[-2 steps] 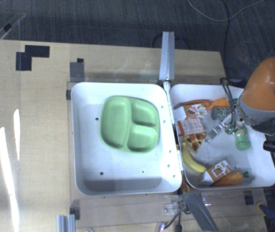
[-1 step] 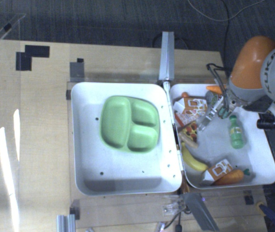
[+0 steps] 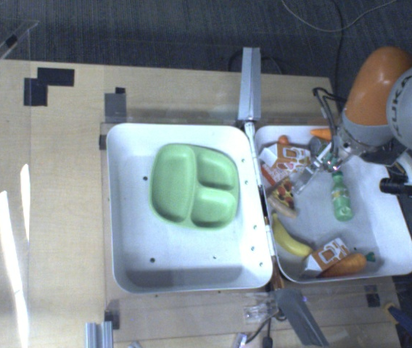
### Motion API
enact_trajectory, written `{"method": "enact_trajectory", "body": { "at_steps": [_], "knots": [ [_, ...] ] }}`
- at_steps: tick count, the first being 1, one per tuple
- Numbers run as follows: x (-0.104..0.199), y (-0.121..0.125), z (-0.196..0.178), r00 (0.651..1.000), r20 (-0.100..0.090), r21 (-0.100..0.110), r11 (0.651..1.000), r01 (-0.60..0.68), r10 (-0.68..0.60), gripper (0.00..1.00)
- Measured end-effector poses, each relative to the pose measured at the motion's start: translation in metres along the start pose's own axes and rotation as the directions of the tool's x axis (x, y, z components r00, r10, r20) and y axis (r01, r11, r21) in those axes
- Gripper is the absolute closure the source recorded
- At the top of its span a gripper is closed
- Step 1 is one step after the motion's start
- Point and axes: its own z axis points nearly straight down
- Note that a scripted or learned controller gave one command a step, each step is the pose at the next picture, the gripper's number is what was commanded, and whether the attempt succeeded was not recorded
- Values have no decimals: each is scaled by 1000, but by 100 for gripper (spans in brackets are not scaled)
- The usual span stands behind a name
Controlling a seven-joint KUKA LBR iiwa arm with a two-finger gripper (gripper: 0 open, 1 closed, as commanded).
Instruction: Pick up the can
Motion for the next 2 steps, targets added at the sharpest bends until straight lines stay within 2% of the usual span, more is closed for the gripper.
{"method": "enact_trajectory", "body": {
  "at_steps": [1,2],
  "knots": [
    [16,-11,0,991,54,-54,992,-117,120,0],
    [6,4,0,852,12,-15,852,-523,523,0]
  ]
}}
